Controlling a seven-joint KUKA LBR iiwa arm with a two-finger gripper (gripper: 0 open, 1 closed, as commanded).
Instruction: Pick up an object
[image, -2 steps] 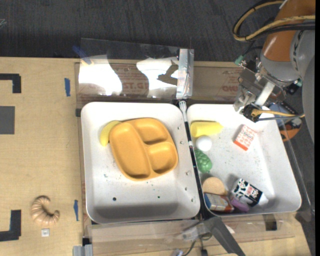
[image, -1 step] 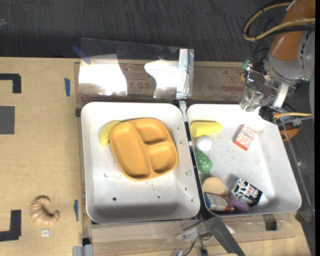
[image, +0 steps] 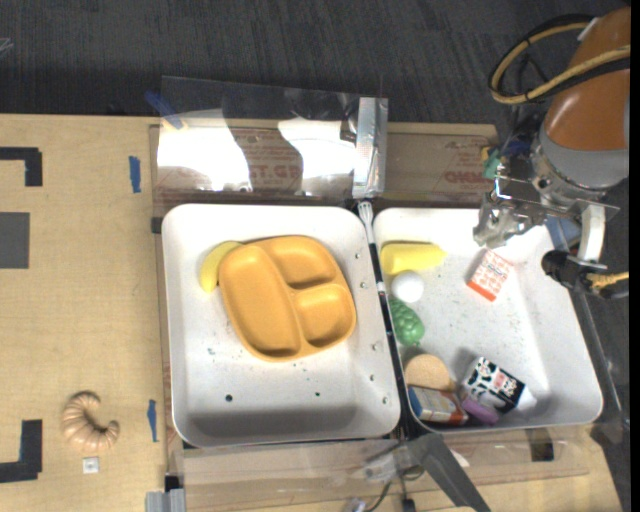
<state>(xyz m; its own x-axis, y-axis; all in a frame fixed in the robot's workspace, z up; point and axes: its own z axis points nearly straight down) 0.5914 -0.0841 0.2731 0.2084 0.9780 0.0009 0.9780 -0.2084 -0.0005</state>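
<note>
My gripper (image: 498, 224) hangs over the far edge of the right bin (image: 560, 330), just above and beyond a small orange and white packet (image: 490, 275). Also in that bin are a yellow piece (image: 410, 257), a white ball (image: 407, 288), a green lump (image: 407, 323), a tan round piece (image: 430, 371), a black and white box (image: 495, 384) and a purple item (image: 481, 410). The left bin (image: 190, 330) holds a large orange divided plate (image: 287, 295) with a yellow piece (image: 209, 266) poking out from under its left side.
A tan curled toy (image: 90, 420) lies on the bench left of the bins. A shiny plastic-covered cardboard wall (image: 270, 150) stands behind the left bin. Yellow cables (image: 530, 60) loop above the arm at the upper right.
</note>
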